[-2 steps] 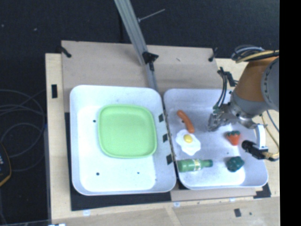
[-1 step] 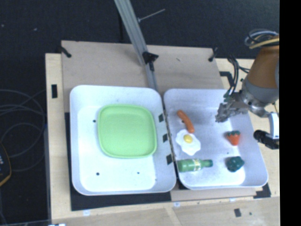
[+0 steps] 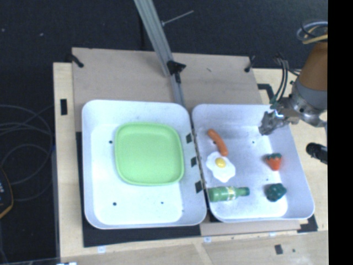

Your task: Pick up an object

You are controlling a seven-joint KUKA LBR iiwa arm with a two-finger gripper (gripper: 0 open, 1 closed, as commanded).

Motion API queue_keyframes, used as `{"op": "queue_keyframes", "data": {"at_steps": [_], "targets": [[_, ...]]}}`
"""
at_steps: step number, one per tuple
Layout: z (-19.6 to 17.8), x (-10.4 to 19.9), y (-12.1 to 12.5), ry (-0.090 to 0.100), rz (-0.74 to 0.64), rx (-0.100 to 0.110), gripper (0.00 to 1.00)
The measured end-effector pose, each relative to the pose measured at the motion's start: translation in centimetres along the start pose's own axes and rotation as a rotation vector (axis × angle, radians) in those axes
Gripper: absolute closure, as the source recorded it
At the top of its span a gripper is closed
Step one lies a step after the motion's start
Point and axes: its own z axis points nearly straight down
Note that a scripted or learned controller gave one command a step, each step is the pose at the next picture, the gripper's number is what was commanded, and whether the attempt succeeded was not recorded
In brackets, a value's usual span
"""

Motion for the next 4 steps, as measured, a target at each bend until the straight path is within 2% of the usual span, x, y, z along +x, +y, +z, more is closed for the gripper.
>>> {"op": "queue_keyframes", "data": {"at_steps": [1,2,4], "targets": [[-4.2,-0.1,0.1,0.000,0.000,0.000,1.00],[-4.3,5.4,-0.3,0.001,-0.004,0.003,1.00],[-2.0,16.3,0.8,0.001,-0.003,0.004,1.00]]}}
